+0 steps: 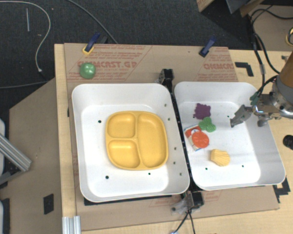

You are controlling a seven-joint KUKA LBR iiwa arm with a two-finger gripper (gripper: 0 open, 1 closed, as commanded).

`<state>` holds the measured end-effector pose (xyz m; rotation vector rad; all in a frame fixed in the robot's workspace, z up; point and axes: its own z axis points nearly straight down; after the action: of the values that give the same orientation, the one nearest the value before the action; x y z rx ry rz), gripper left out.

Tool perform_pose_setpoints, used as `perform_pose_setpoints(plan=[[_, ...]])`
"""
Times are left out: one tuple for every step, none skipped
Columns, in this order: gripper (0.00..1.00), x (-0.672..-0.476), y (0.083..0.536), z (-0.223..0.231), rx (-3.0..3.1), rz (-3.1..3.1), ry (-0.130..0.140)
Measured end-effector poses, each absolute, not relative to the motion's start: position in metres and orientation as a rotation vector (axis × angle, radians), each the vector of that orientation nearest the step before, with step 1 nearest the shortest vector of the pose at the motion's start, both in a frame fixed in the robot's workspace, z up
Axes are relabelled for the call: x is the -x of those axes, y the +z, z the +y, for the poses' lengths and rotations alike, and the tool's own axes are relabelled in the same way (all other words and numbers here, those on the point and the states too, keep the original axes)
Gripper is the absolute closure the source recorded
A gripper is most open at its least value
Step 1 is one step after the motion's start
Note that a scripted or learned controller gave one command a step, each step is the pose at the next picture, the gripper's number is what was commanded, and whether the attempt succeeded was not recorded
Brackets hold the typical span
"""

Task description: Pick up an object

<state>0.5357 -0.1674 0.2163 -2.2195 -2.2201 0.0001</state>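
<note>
The yellow divided plate [136, 140] is parked in the left bin [83, 106], while the right bin's [268, 160] small objects [205, 130] are approached by the claw [249, 117], spread open and holding nothing.

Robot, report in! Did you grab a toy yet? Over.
Gripper open, holding nothing, over right bin. Toys untouched at bin's left side. Nothing blocking.

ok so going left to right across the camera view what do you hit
green ball → yellow divided plate → orange toy → yellow toy → gripper
</note>
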Motion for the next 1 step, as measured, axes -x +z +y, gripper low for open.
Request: perform_pose_setpoints(plan=[[0.00, -0.5424, 0.1660, -0.1595, 2.218, -2.218, 0.002]])
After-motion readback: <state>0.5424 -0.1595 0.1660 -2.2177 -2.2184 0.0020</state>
